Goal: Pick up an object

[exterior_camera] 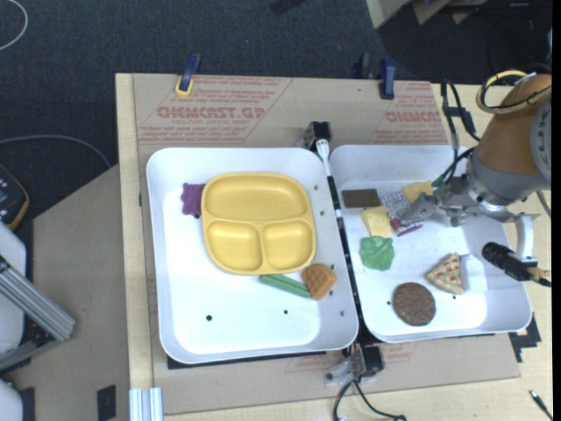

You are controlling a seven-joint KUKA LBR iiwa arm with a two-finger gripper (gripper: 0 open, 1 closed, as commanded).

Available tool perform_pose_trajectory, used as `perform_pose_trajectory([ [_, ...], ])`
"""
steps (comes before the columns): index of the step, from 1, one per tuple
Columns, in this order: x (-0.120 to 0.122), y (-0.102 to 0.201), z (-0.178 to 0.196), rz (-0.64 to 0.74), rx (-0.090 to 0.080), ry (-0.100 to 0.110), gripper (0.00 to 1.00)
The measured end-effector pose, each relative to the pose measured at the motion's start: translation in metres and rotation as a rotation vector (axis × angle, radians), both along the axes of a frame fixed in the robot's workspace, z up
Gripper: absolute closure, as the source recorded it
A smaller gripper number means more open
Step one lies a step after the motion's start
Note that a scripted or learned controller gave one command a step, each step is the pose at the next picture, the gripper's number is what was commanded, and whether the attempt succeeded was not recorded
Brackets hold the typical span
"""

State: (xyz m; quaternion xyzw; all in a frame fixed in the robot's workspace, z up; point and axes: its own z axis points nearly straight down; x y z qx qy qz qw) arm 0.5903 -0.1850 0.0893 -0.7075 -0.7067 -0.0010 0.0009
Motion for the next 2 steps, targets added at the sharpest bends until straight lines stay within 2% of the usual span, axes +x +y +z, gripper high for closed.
perform_pose_trajectory([
  [1,0.003,0.0,0.016,0.002,-0.002,-0.011,1.0],
  [2,0.003,0.01,0.07,0.003,-0.005,-0.006,1.0],
])
